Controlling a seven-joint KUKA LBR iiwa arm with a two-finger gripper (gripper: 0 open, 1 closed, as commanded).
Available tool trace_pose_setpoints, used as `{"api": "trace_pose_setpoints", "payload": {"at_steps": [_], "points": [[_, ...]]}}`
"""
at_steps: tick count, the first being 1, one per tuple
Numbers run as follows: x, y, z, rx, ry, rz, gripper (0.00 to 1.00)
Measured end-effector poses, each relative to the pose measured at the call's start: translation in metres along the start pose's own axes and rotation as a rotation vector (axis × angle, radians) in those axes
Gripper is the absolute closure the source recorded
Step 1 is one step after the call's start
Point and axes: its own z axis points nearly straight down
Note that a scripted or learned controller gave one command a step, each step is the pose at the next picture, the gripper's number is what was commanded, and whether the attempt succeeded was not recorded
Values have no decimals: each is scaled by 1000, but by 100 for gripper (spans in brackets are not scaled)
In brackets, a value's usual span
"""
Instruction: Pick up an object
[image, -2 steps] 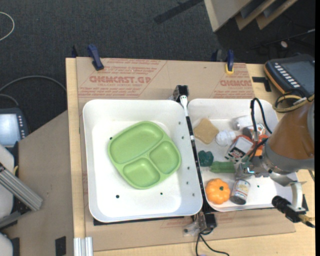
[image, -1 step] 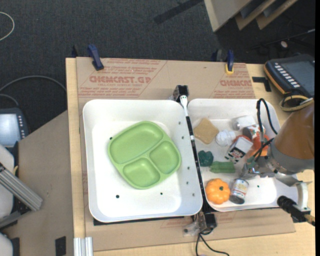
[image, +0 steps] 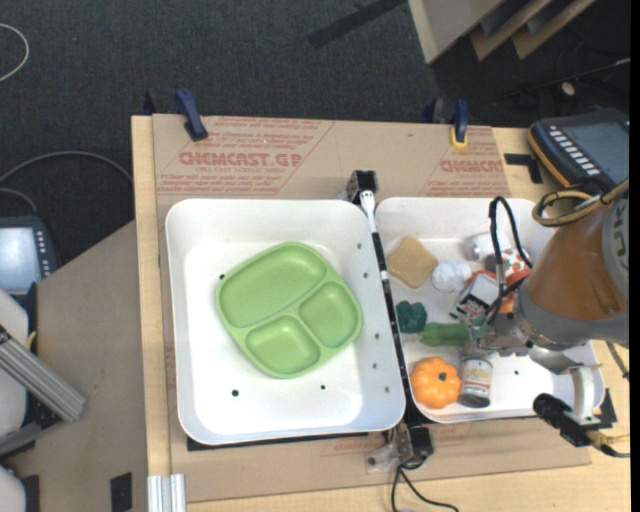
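Observation:
The right bin (image: 520, 405) holds several small things. An orange toy pumpkin (image: 436, 382) lies at its front left. Beside the pumpkin stands a small can (image: 476, 383) with a pale label. A tan block (image: 412, 262) and a white lumpy thing (image: 450, 275) lie further back. A dark green piece (image: 411, 316) and a light green stick (image: 445, 335) sit between them and the pumpkin. My gripper (image: 478, 338) hangs low in this bin, just behind the can and at the right end of the green stick. The wrist hides what is under it.
The left bin (image: 190, 300) holds a green divided plate (image: 288, 309). A white and red item (image: 492, 252) lies at the back of the right bin, partly behind a black cable. The arm's orange band (image: 580, 270) covers the right bin's right side.

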Motion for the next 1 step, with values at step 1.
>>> {"api": "trace_pose_setpoints", "payload": {"at_steps": [1], "points": [[107, 2, -106, -12, -1, -8, 100]]}}
